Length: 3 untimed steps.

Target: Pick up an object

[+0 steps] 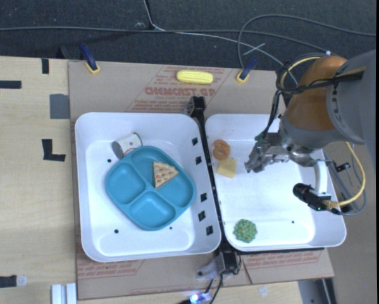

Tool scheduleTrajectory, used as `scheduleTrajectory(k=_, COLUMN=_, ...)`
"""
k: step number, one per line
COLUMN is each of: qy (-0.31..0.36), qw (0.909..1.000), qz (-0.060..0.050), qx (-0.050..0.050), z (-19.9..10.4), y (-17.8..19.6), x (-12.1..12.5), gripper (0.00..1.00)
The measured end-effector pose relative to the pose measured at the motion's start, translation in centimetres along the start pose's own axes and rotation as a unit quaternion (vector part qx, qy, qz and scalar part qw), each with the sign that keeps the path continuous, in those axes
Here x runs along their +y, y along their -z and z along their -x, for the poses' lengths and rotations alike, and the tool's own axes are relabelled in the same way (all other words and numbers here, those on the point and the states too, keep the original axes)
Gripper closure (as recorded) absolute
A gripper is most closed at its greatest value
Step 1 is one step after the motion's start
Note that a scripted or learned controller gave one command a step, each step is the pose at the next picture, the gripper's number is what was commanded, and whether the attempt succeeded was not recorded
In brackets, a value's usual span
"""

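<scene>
Hovering low in the right bin (316, 236), our hand (255, 162) sits just right of the cheese wedge (226, 168) and doughnut (221, 148); its grip we cannot tell, broccoli (245, 230) well apart

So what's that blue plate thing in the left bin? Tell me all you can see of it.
The blue tray looks like smooth plastic, rounded, and divided into three compartments. It lies flat and turned at an angle in the left bin. A tan wedge of toy food rests in its right-hand compartment. A small cup lies on its side at the tray's upper edge; actual contact is unclear.
</scene>
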State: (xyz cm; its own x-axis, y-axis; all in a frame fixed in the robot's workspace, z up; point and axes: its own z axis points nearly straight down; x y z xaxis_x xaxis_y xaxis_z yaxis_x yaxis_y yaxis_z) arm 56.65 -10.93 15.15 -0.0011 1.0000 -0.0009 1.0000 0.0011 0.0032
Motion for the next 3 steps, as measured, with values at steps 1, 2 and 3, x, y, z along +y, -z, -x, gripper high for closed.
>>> scheduleTrajectory(k=1, qy=0.0, qw=1.0, qz=0.001, qx=0.0, z=0.1, y=6.3, x=-0.3, gripper=1.0)
scheduleTrajectory(k=2, qy=0.0, qw=1.0, qz=-0.001, qx=0.0, z=0.1, y=8.0, x=-0.2, gripper=1.0)
scheduleTrajectory(k=3, qy=0.002, qw=1.0, qz=-0.002, qx=0.001, z=-5.0, y=8.8, x=-0.6, gripper=1.0)
